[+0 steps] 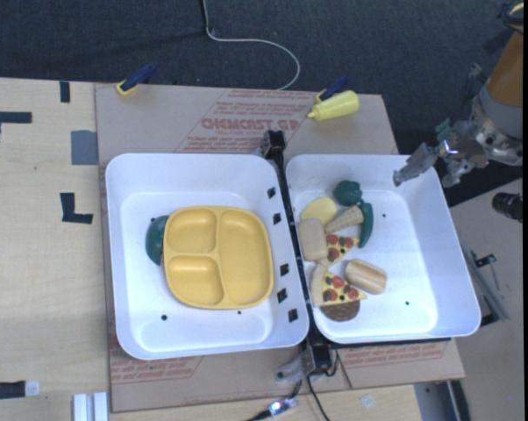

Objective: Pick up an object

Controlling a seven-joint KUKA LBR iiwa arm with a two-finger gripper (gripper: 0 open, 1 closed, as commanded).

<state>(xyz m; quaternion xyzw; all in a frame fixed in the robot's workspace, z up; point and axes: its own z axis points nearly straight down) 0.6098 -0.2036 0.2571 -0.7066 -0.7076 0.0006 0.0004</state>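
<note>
The grey arm with its orange band reaches in from the right, its two-finger gripper hovering over the far right rim of the right white bin; its fingers stand apart, holding nothing. That bin holds a cluster of plastic toy food at its left side, well apart from the gripper, while the left white bin holds a yellow three-compartment plastic tray lying over a dark green piece.

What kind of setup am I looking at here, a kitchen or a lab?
Most likely a robot lab test bench, not a kitchen: two white bins clamped onto cardboard, toy food heaped in the right one, black tape marks on the bench.
</note>
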